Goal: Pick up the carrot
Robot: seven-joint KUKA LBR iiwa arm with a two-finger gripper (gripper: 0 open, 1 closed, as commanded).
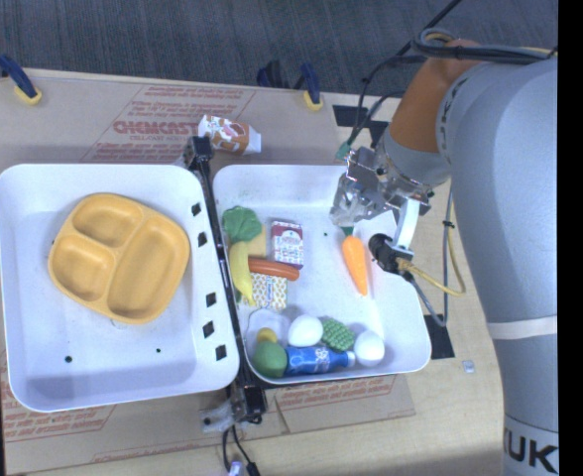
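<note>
I've got the metal two-finger gripper [356, 209] hovering right of centre; can't tell its state. The orange tapered plastic carrot [356, 264] lies just below it in the right white bin [410, 340], long axis roughly top-to-bottom.

The tool [356, 209] hangs over the right bin [403, 315], just above the top end of the carrot [356, 264], which lies near the bin's right wall. The left bin [24, 365] holds a yellow divided plate [119, 256]. Both rest on the desk [93, 107].
</note>
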